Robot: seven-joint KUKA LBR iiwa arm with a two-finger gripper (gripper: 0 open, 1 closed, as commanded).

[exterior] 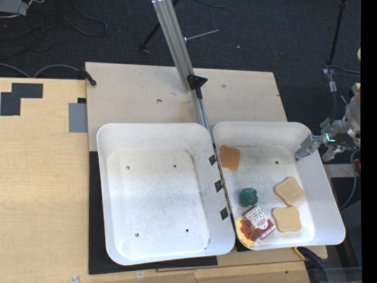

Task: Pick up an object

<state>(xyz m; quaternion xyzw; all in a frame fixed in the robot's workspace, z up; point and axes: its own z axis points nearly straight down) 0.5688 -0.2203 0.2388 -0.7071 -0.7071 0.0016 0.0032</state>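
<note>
The right bin (277,130) holds several small objects. An orange-brown slab (230,157) lies near its left wall. A dark green lump (248,196) sits in the middle. Two tan toast-shaped pieces (289,190) (286,219) lie toward the front right. A red and white packet (257,221) rests on something yellow at the front left. My gripper (307,147) hangs over the bin's right rim near the far corner, well apart from every object. Its grey tip points down and left into the bin, and nothing shows in it.
The left bin (118,158) stands beside the right one, joined by black clips (218,184). A slanted aluminium post (177,40) rises behind the bins. A wooden bench top (41,175) lies to the left. Cables run across the dark floor at the back.
</note>
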